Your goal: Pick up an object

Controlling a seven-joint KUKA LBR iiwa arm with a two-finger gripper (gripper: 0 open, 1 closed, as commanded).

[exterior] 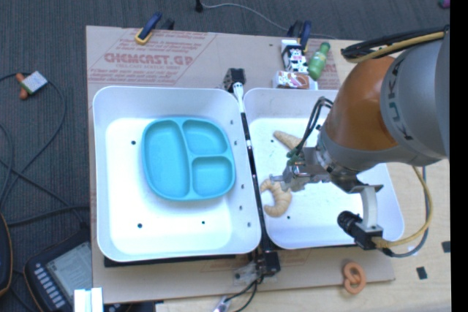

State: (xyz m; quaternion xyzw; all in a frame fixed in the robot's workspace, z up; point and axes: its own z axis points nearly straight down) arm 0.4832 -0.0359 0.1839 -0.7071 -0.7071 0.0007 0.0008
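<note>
Camera view looks down at a slant on our worktop (117, 77), a brown board carrying two shallow white bins side by side. We see the left bin (102, 157) holding a light blue divided plate (189, 158), which takes up the middle and leaves a band of bare floor all round it. The right bin (325, 230) is where we are working. Our arm (395, 106) comes in from three o'clock and covers that bin's upper right part. Our pincer (289, 177) sits low over the bin's left half, near the wall shared by both bins. Its fingers are small and dark here, and we cannot tell whether they stand apart or together.

Two tan croissant-shaped pieces lie in the right bin. The lower croissant (276, 198) is just below the pincer at about seven o'clock from it; it is curved, its long axis running roughly from twelve to six o'clock, and it lies close to the shared wall. The upper croissant (287, 138) lies at twelve o'clock from the pincer, its long axis pointing from ten towards four o'clock, its right end hidden by the arm. Bare bin floor lies open from the lower croissant towards five o'clock, up to the front rim.
</note>
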